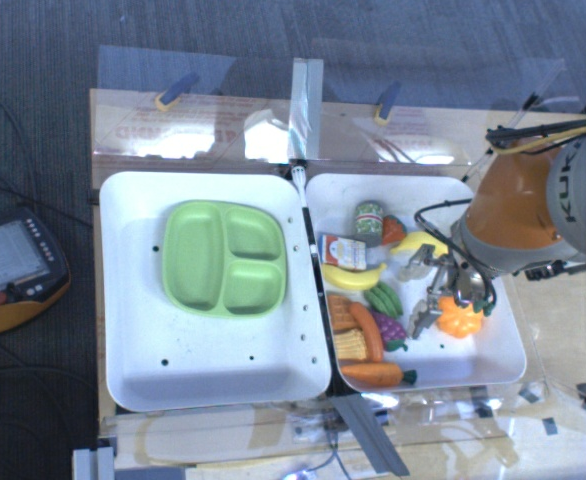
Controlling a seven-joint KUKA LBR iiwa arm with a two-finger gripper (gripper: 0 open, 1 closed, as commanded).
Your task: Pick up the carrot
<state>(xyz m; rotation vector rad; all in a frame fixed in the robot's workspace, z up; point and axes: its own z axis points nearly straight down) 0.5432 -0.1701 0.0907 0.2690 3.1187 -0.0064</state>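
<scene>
A light green three-compartment plastic plate sits in the left white bin. In the right white bin, the long orange carrot with a small green top lies flat along the near wall, tapering leftward, below a yellow banana. Further right, the two-finger gripper hangs over the bin floor beside an orange pepper-like toy; I cannot tell how its jaws stand.

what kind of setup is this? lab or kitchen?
Most likely a robotics lab bench, not a kitchen: toy food such as the carrot and banana lies in a white bin, a teach pendant sits on carpet, and the gripper hangs over the bin.
</scene>
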